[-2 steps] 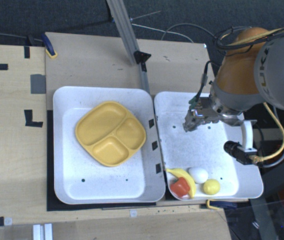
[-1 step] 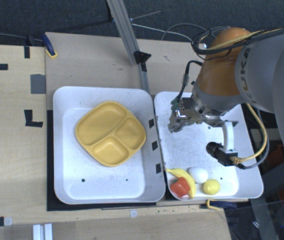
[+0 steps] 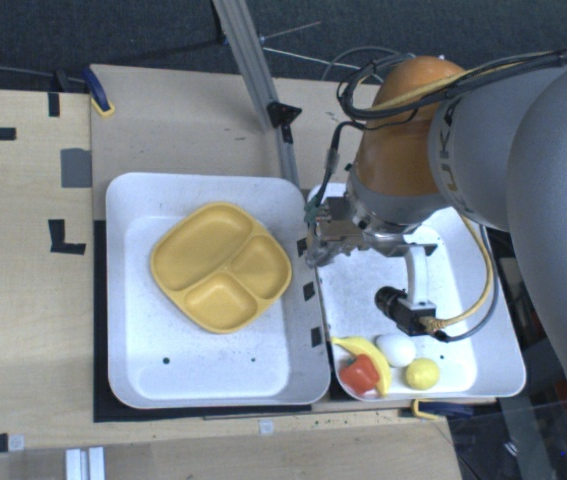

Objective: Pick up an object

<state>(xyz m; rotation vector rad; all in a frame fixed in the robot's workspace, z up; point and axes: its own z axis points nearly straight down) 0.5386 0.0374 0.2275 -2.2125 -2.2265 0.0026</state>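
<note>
- Seen from above at a slant: two shallow white bins side by side on a pale wooden surface (image 3: 23,298), the left bin (image 3: 128,368) and the right bin (image 3: 498,368) touching along their inner walls.
- Lying flat in the left bin, left of the shared wall: a yellow divided plate (image 3: 221,266) with three compartments, long axis running from upper left to lower right, its lower-right edge near that wall.
- Clustered in the right bin's near corner, just right of the shared wall: a yellow banana (image 3: 366,349), curved, long axis running from upper left down to lower right, stem end pointing toward the shared wall.
- Touching the banana's underside: a red-orange round object (image 3: 360,372).
- Just right of the banana: a white egg-shaped object (image 3: 396,349), and beyond it, farther from the shared wall, a small yellow round fruit (image 3: 422,373).
- Reaching in from the right, over the right bin: the grey arm (image 3: 523,148) with its orange band (image 3: 408,128), black cables looped around it.
- Hanging low beside the shared wall, above the banana cluster and apart from it: the tool (image 3: 315,248); state of its tips cannot be told from this angle.
- Nothing seen pinched at the tool.
- Crossing the surface behind the left bin: a slanted grey metal post (image 3: 248,53).
</note>
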